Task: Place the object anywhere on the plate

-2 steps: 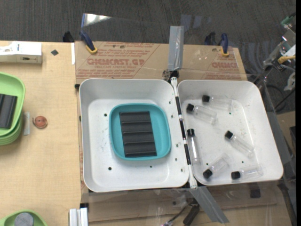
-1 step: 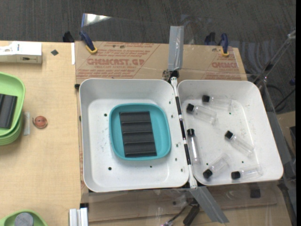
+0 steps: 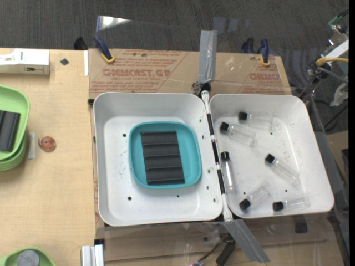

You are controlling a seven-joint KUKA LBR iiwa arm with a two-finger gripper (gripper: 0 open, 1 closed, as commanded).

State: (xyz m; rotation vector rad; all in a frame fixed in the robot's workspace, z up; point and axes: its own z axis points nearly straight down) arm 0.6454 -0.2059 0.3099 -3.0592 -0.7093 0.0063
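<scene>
A robotics lab is showing itself here: white bins (image 3: 105, 165) sitting on clamped cardboard (image 3: 144, 71), clear vials (image 3: 238, 132), cables trailing over grey carpet (image 3: 166, 10).

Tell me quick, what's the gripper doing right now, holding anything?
Gripper: cannot be told from this picture; the vials lie loose in the right bin.

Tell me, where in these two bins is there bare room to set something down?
Free: the left bin floor around the teal plate, widest along its near edge. Crowded: the right bin, strewn with clear vials; its far right corner is barest.
</scene>
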